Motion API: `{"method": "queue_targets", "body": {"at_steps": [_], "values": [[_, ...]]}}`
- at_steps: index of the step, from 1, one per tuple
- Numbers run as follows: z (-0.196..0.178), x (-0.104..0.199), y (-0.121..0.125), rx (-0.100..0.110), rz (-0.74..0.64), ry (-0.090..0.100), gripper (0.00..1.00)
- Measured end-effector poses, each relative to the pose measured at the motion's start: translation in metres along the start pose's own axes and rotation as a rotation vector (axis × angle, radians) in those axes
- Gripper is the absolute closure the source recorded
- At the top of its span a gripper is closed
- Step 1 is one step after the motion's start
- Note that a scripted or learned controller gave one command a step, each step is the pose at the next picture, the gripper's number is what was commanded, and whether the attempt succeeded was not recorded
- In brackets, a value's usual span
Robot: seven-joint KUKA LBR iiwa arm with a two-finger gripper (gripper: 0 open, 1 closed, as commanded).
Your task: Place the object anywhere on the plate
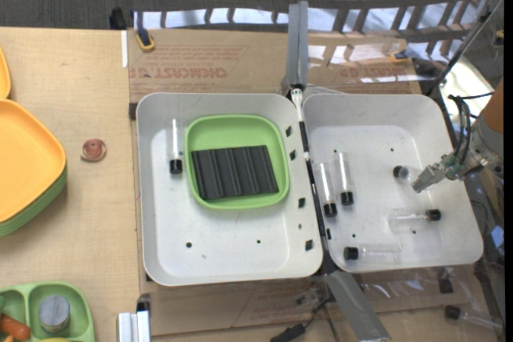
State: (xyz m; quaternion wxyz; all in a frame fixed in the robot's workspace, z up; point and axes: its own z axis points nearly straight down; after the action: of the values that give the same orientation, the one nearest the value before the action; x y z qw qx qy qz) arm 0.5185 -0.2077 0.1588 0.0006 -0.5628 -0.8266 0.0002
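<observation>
Right bin, tube seemingly touching gripper

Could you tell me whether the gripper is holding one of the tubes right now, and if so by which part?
It cannot be told: the gripper sits low in the right bin near a black-capped tube, too small to see anything between its fingers.

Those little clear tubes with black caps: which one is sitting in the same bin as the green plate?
The tube just left of the green plate, in the left bin. The others lie in the right bin.
</observation>
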Motion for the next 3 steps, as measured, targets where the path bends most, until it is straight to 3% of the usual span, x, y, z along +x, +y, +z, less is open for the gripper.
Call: {"method": "queue_targets", "body": {"at_steps": [1, 2, 3], "values": [[0.000, 0.000, 0.000, 0.000, 0.000, 0.000, 0.00], [-0.132, 0.002, -0.031, -0.001, 0.183, -0.003, 0.00], [-0.132, 0.002, -0.031, -0.001, 0.183, -0.003, 0.00]]}}
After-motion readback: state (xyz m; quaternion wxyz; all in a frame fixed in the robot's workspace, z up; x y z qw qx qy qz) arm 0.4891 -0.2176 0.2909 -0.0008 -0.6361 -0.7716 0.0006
